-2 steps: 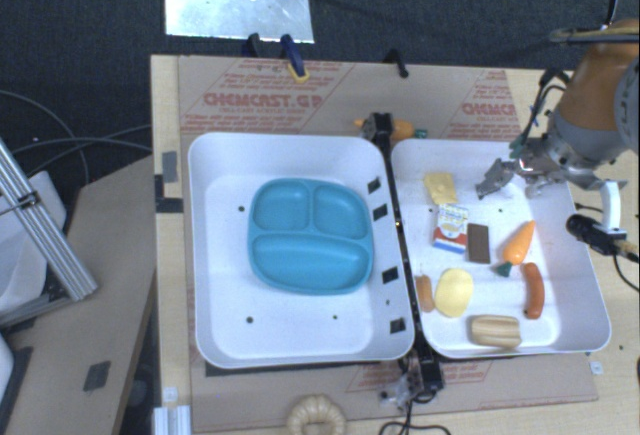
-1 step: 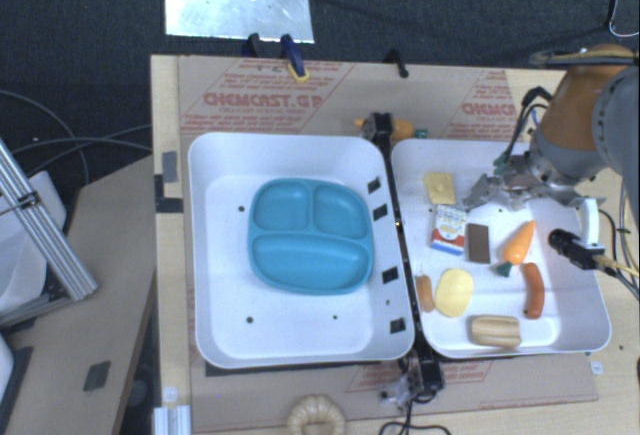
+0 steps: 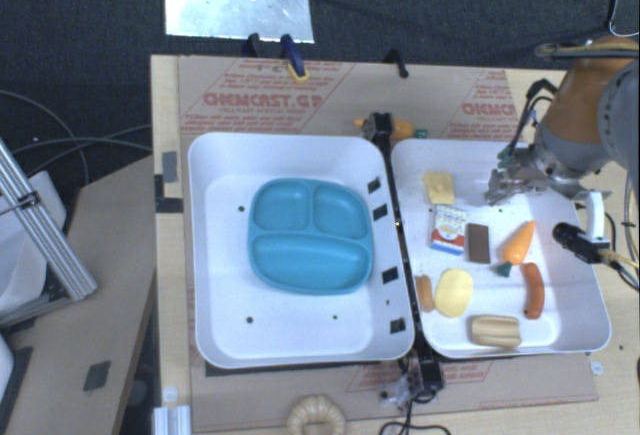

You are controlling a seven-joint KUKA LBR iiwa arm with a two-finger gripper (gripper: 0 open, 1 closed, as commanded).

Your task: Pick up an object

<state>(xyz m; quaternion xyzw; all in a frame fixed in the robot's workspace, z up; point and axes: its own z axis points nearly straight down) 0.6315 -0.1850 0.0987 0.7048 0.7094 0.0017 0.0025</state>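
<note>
The right bin [image 3: 590, 318] holds several toy foods. A pale yellow block [image 3: 438, 187] lies at the far side, with a small red, white and blue box [image 3: 449, 228] and a brown bar [image 3: 478, 243] just nearer. An orange carrot [image 3: 518, 243] and a red sausage [image 3: 534, 290] lie to the right. A yellow lump [image 3: 453, 292], a small orange-brown piece [image 3: 425, 293] and a bread roll [image 3: 494, 330] sit near the front. My gripper [image 3: 508, 183] hangs over the bin's far right part, right of the yellow block and above the carrot, with nothing seen in it.
The left bin [image 3: 215, 223] bears a blue divided plate [image 3: 308, 235]. The arm's grey and orange body [image 3: 590, 113] covers the right bin's far right corner. A black part [image 3: 575, 241] juts over the bin's right rim. Black clips [image 3: 380, 215] line the ridge between the bins.
</note>
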